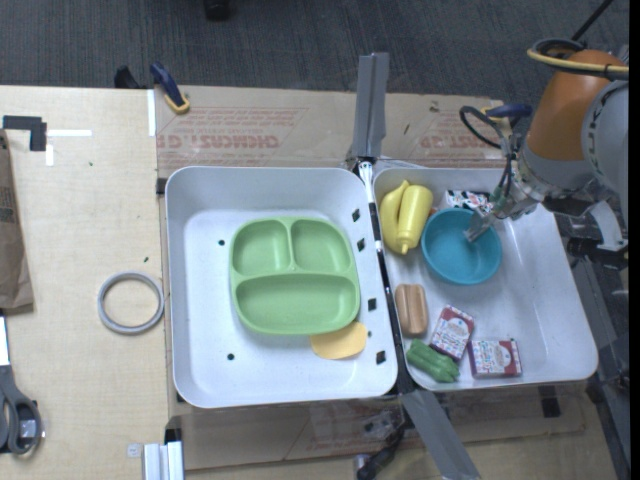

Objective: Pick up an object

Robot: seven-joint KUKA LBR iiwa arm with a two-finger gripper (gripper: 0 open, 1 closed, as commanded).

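My gripper [482, 225] hangs at the end of the grey arm with the orange band [575, 98], reaching in from the right. Its tip is low over the right part of a blue bowl [455, 253] in the right bin [560, 298]. Whether it touches the bowl is unclear. Beside the bowl on the left lies a yellow toy [405, 216]. A tan bread-like piece [411, 308], two red and white packets [452, 331] [495, 356] and a green piece [432, 361] lie nearer the front. A small printed packet [466, 200] sits behind the bowl.
The left bin [190, 298] holds a green divided plate [295, 273] and a flat yellow piece [338, 343]. On the bench to the left lie a grey ring [130, 301] and scissors [18, 423]. A blue clamp [170, 86] sits at the back.
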